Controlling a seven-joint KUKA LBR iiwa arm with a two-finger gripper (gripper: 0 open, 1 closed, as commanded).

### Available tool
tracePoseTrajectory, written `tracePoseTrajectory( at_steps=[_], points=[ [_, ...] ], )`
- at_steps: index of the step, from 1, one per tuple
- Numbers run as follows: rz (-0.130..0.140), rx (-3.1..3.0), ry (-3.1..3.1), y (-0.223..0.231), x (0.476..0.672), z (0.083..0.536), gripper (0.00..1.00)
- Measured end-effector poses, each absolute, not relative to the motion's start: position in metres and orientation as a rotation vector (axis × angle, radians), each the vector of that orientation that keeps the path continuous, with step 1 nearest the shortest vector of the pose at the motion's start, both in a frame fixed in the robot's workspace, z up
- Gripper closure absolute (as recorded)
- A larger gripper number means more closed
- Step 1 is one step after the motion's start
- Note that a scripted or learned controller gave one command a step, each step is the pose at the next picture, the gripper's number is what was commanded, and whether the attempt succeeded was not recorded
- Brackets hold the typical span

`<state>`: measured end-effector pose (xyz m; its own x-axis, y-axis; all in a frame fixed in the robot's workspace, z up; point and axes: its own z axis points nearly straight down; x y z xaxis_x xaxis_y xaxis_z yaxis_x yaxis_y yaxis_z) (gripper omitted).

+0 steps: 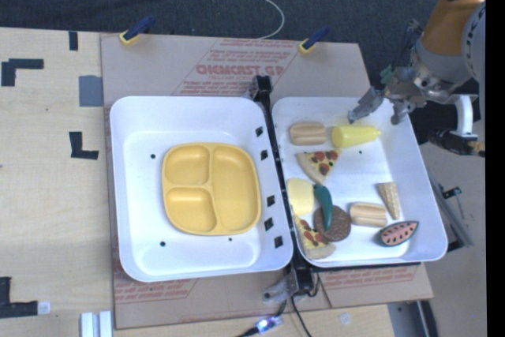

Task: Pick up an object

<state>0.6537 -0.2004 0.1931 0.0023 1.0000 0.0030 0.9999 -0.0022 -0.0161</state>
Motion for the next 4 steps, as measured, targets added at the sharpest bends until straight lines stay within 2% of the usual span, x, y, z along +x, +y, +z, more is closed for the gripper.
tracePoseTrajectory(
  at_steps=[1, 3, 4],
  points=[
    [0.001, -2.219, -2.222, -0.200, 0.657, 0.203, 0.00],
    [0.007, -2.216, -2.220, -0.207, 0.644, 0.095, 0.00],
    [0.001, -2.219, -2.226, -0.206, 0.645, 0.085, 0.00]
  ],
)
